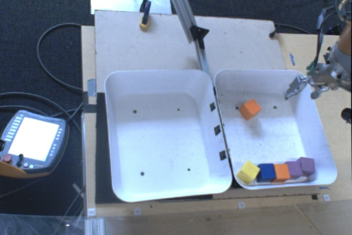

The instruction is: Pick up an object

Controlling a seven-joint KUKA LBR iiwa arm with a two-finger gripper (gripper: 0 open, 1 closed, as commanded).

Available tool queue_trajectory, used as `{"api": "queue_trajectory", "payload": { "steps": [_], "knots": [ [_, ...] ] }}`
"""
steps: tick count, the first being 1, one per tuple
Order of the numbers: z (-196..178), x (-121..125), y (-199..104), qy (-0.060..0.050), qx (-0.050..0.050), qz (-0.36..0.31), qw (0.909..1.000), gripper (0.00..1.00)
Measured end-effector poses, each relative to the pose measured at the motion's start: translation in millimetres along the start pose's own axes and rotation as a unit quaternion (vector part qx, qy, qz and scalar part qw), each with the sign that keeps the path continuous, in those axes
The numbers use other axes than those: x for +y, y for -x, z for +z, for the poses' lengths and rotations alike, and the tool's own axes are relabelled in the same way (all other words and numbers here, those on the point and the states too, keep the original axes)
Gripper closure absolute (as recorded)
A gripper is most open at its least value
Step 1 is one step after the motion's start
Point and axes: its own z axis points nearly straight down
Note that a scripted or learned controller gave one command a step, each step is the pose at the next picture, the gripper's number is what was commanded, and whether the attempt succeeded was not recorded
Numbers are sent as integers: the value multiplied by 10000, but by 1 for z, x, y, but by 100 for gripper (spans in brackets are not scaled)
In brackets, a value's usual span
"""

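The pincer (303,88) hangs empty over the right bin's (313,118) far right edge; whether it is open I cannot tell. The orange cube (250,109), alone mid-bin, looks light, stiff and easy to grip across two flat opposite faces.

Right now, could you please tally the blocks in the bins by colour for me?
Orange: 2, one lone block mid-bin and one in the row
Yellow: 1
Blue: 1
Purple: 2
Total: 6, all in the right bin
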Motion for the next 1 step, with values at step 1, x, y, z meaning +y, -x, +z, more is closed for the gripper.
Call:
{"api": "queue_trajectory", "payload": {
  "steps": [1],
  "knots": [
    [88,40,-64,-18,26,-28,10000,0]
  ]
}}
